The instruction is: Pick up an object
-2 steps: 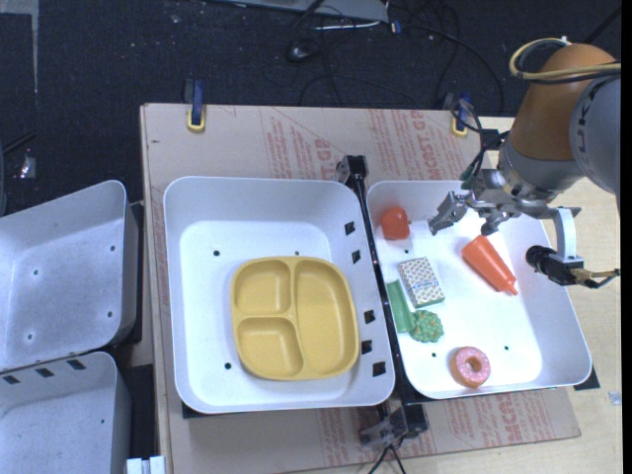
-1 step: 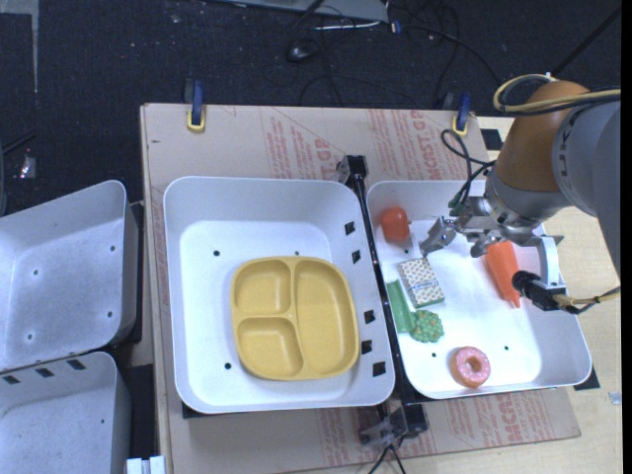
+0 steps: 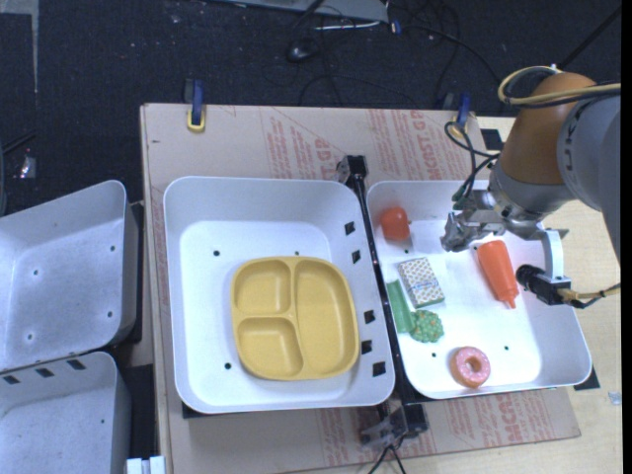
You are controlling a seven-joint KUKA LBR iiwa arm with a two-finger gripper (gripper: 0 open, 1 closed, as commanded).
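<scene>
Fingers' state cannot be told as the gripper (image 3: 462, 233) hovers in the right bin (image 3: 563, 349); a clean pick needs centring over the orange bottle (image 3: 498, 271) alongside.

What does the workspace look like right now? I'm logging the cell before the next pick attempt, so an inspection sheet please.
Surface: bench board bearing the left bin and right bin, side by side.
Job's things: in the right bin, an orange bottle, a small red-orange object, a checkered packet, a green piece, a pink donut.
Clutter: yellow divided plate in the left bin.
Grippers: hand low over the right bin's far side, beside the bottle's top; nothing seen held.
Cables: yellow cable looped over the arm; black cable at the right bin's rim.
Surroundings: dark floor, white trays at the left.
</scene>
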